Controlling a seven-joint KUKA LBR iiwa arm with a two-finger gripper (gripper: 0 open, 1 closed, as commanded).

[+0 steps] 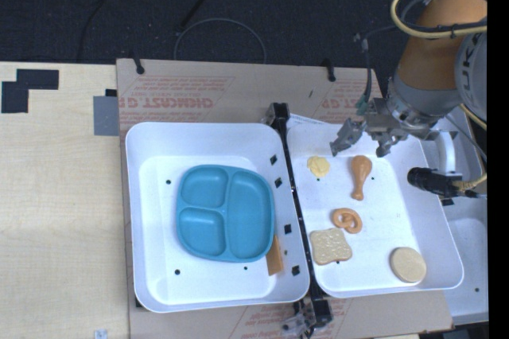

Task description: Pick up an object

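Observation:
The right bin (445, 250) holds several toy foods: a small yellow piece (319, 166), a chicken drumstick (361, 173), a pretzel (347, 220), a square cracker (329, 246) and a round biscuit (408, 264). My gripper (367, 142) hangs over the far part of this bin, above and just behind the drumstick. Its two grey fingers are spread wide, one toward the yellow piece, the other to the right. Nothing sits between them.
The left bin (151, 170) holds a blue divided plate (223, 212), with a thin brown stick (274, 256) at its right edge. A black divider (290, 194) separates the bins. Cardboard lies beneath both.

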